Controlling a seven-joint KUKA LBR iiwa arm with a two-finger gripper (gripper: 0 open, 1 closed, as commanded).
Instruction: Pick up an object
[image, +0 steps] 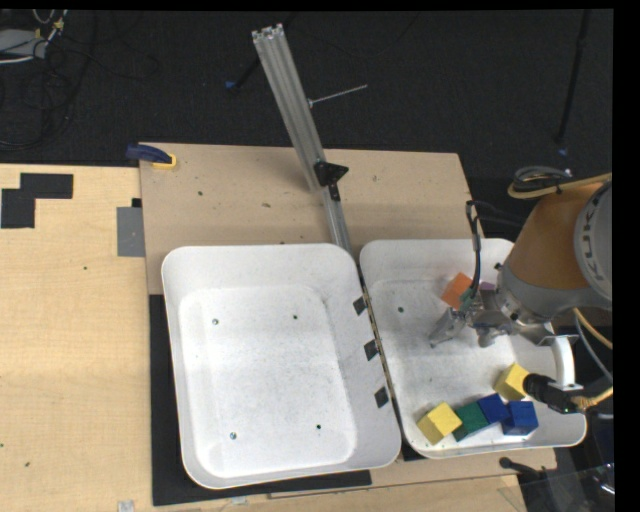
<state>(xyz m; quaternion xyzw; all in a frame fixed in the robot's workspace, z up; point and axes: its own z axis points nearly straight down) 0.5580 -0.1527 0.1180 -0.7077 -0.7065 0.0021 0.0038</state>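
Observation:
My gripper (465, 333) hangs low over the middle of the right bin (410, 270), its two fingers spread with nothing between them. An orange block (456, 289) lies just behind the gripper, partly hidden by the wrist. Near the bin's front right corner sit a yellow block (438, 421), a green block (470, 419), a blue block (506, 412) and a second small yellow block (513, 380). The arm's grey body with its orange band (545, 235) covers the bin's right side.
The left bin (190, 270) lies beside the right one, joined by black clips along the shared rim. An aluminium rail (295, 110) slants up from behind the bins. The wooden bench extends behind and to the left.

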